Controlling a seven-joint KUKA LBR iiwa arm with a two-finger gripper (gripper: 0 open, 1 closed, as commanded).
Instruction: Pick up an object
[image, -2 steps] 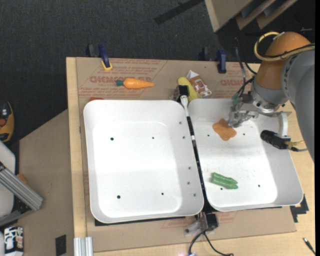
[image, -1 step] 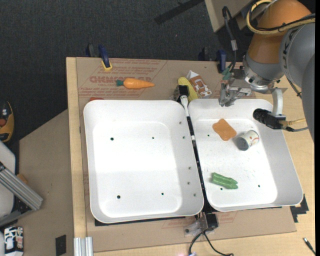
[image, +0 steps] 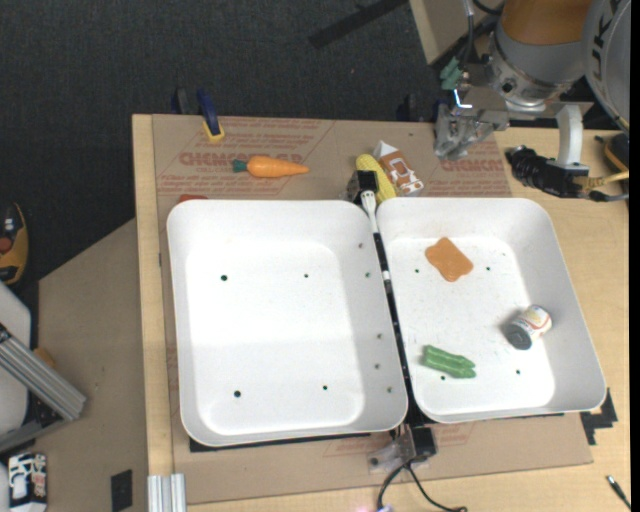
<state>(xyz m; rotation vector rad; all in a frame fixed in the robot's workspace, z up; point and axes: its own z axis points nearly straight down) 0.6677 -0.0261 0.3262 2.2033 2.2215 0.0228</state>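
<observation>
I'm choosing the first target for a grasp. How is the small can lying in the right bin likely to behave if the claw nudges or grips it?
The small can lies on its side, so it would probably roll when nudged on the right bin's smooth floor. It looks rigid, so a grip likely won't crush it, though its rounded wall may slip between fingers.

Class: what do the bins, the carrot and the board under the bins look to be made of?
Bins: likely plastic, white and smooth, with moulded rounded corners. Carrot: probably toy plastic, evenly orange with a green end. Board: apparently cardboard, matte brown with red print.
</observation>
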